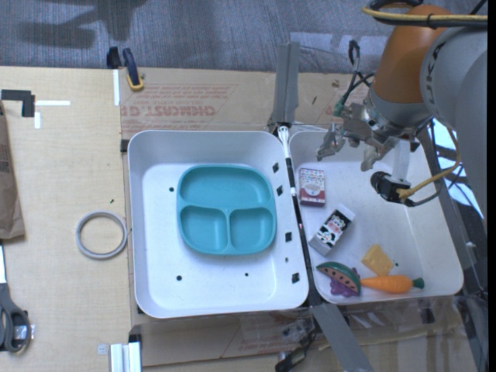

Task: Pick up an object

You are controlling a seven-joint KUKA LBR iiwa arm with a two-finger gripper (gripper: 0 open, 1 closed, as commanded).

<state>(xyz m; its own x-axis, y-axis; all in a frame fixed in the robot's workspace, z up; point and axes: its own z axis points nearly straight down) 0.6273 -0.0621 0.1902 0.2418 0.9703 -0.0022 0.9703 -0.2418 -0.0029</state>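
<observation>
The camera view looks down on a pale wooden desk [62,177] that carries a sheet of brown cardboard [194,103] and two shallow white bins side by side. Beyond the desk's far edge lies grey carpet [194,14]. On the bare desk, well to the left of the hand, sit a ring of tape [101,234], a brown paper bag [9,184] at the left edge, and a pair of scissors [12,324] in the near left corner. A blue and yellow clamp [129,68] grips the desk's far edge.

The left bin [147,285] holds a teal divided plate [228,208]. The right bin [434,277] holds the small things. The grey arm with its orange band [407,49] reaches in from the right, and the hand [353,153] hangs over the far end of the right bin, its two fingers spread apart with nothing between them.

A small red and white box [312,185] lies just below and to the left of the hand, nearest to it. A black and white carton [332,230] lies farther toward the near side, almost straight under the hand in the picture. Beyond that, well apart from the hand along the bin's near wall, lie a yellow wedge [378,260], a toy carrot [391,284] and a watermelon slice [339,274] touching a purple piece [343,287].
</observation>
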